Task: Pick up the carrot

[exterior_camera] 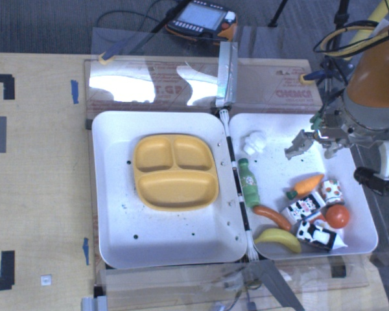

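Observation:
The carrot (pixel 309 184), orange with a small green top pointing left, lies in the right bin (pixel 279 131) among other toy foods. My gripper (pixel 314 148) hovers above the bin's far right part, a little beyond the carrot and apart from it. Its two fingers (pixel 297 145) are spread, open, with nothing between them. The grey arm with its orange band reaches in from the right edge.
Around the carrot lie a spotted mushroom (pixel 330 190), a tomato (pixel 337 216), black-and-white cartons (pixel 305 208), a red-orange sausage-like piece (pixel 271 216), a banana (pixel 279 239), a green bottle (pixel 247 181) and a white lump (pixel 253 141). The left bin (pixel 110 193) holds a yellow divided plate (pixel 175 190).

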Motion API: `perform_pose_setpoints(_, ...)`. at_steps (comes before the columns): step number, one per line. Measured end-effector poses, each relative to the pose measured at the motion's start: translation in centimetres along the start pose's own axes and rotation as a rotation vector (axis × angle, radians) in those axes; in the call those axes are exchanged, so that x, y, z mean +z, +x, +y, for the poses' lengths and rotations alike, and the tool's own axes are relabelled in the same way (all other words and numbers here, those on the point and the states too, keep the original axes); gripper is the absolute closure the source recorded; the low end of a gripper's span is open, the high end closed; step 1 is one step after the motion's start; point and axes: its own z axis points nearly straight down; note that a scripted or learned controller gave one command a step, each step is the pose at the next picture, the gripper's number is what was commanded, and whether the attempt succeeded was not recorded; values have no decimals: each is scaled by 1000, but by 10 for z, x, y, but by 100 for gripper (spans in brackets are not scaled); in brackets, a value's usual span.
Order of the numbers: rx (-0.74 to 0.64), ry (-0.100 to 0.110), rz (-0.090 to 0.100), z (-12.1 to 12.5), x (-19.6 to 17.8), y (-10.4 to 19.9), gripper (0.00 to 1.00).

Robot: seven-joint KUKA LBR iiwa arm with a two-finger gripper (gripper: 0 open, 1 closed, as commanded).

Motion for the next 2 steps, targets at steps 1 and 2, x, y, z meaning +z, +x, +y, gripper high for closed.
perform_pose_setpoints(1, 54, -7, 2, -12, 113, -76, 0)
perform_pose_setpoints(2, 56, -12, 1, -11, 103, -76, 100)
